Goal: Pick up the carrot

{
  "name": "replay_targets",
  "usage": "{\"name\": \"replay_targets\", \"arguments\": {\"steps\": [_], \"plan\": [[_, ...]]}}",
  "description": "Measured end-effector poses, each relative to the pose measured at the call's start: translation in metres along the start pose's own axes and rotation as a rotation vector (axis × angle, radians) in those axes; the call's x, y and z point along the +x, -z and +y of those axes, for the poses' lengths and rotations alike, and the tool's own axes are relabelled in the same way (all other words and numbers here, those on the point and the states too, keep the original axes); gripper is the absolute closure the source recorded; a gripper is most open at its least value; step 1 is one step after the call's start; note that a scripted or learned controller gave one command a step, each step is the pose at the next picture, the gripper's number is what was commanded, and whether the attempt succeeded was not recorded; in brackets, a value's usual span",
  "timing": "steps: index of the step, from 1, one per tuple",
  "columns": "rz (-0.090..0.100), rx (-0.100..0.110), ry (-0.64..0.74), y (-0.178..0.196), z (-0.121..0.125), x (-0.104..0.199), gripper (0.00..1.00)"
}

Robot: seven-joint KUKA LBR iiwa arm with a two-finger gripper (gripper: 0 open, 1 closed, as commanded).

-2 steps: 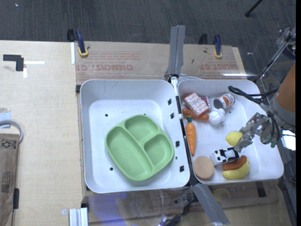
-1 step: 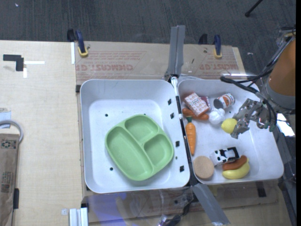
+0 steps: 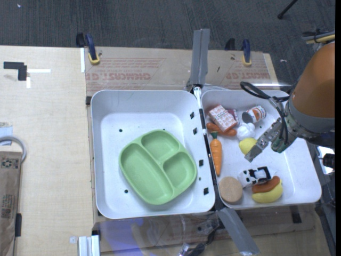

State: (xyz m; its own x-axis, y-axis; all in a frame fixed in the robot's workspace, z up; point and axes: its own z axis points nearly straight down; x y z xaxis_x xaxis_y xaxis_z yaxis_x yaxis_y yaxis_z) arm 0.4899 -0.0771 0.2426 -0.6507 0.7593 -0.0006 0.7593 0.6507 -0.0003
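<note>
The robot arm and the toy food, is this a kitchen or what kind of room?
Probably a robot lab, not a kitchen. The grey and orange arm reaches over two white bins clamped to a wooden bench, and the carrot and green divided plate look like plastic toys for practice.

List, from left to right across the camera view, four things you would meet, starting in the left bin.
Green divided plate → carrot → lemon → gripper
</note>
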Motion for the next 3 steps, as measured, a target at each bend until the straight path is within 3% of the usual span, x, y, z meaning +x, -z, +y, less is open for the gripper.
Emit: {"name": "replay_targets", "arguments": {"steps": [1,2,3], "plan": [[-0.001,0.0,-0.255,-0.004,0.027,0.037,1.0],[-0.001,0.002,-0.409,0.0,0.075,0.102,1.0],[0.0,0.005,-0.78,-0.034,0.065,0.094,1.0]]}}
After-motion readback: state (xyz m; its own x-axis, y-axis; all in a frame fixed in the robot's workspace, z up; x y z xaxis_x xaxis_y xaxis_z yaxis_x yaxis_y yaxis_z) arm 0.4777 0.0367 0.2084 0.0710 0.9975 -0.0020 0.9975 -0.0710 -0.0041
